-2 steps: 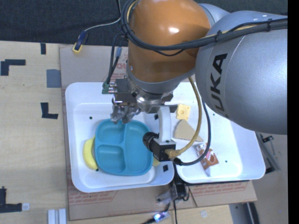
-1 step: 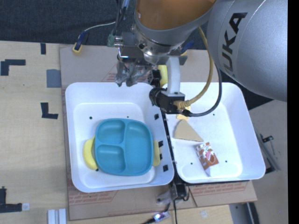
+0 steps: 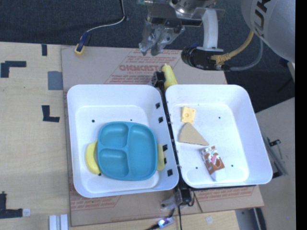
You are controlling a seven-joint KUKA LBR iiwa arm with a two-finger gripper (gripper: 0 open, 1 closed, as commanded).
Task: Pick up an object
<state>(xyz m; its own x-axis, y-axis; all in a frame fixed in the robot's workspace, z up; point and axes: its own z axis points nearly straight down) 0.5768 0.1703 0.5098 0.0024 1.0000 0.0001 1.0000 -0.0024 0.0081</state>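
Note:
My gripper hangs high above the bench, beyond the far edge of the two bins, over the brown cardboard. Nothing shows beneath it. In the right bin lie a small yellow cheese-like block, a tan wedge and a brown and white snack packet. The left bin holds a blue divided plate, and a yellow banana lies partly hidden under it.
A yellow-tipped clamp sits at the far end of the seam between the bins. A grey cable with a yellow and blue end trails on the bench at the back left. Black hose and fittings hang beside the arm.

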